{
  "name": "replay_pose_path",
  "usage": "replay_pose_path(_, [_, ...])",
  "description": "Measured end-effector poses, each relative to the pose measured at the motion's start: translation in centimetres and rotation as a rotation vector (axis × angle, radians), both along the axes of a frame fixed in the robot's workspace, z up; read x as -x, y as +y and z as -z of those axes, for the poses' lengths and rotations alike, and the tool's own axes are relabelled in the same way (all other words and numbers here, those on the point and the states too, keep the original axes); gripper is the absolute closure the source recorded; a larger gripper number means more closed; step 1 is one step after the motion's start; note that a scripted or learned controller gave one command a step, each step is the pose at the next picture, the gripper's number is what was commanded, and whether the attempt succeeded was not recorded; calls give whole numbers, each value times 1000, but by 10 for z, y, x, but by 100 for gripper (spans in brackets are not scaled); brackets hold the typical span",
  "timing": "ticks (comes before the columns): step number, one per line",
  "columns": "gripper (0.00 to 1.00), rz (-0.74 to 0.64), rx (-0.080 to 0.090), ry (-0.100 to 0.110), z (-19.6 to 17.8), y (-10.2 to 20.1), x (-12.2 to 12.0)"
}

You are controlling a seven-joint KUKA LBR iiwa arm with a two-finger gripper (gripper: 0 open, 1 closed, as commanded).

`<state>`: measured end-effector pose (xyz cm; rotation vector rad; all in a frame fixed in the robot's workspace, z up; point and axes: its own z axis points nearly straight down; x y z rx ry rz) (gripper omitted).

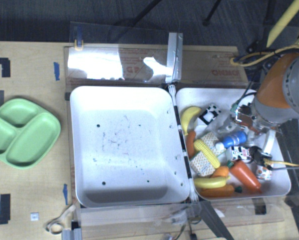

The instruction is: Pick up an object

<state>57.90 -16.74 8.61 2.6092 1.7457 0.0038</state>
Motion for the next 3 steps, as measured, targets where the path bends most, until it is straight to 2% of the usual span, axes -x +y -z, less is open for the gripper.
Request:
replay_pose_path(1, [0, -314, 2, 1, -65, -3, -62])
replay_pose_path(2, [0, 157, 0, 3, -79, 28, -54])
replay_pose_path(3, [0, 375, -1, 4, -95, 35, -79])
